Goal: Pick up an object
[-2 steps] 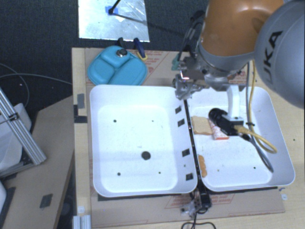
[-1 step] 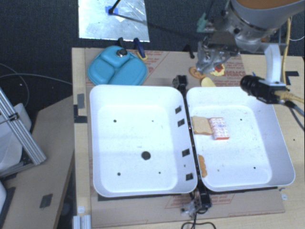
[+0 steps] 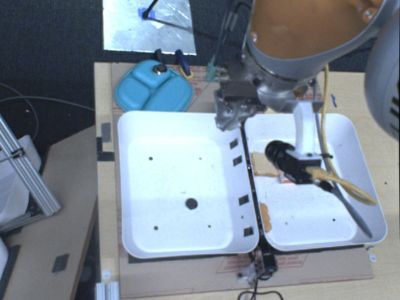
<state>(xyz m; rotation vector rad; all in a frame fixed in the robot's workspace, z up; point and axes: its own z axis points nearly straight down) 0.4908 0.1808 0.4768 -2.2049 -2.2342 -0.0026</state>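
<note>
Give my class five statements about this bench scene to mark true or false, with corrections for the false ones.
1. The left bin and the right bin are both white. True.
2. The blue container lies inside the left bin. False: it sits on the bench behind that bin, outside it.
3. A dark round spot shows on the left bin's floor. True.
4. The gripper hangs over the left bin's near corner. False: it is at the far edge, by the divider between the bins.
5. An orange strip lies in the right bin beside the divider. True.
</note>
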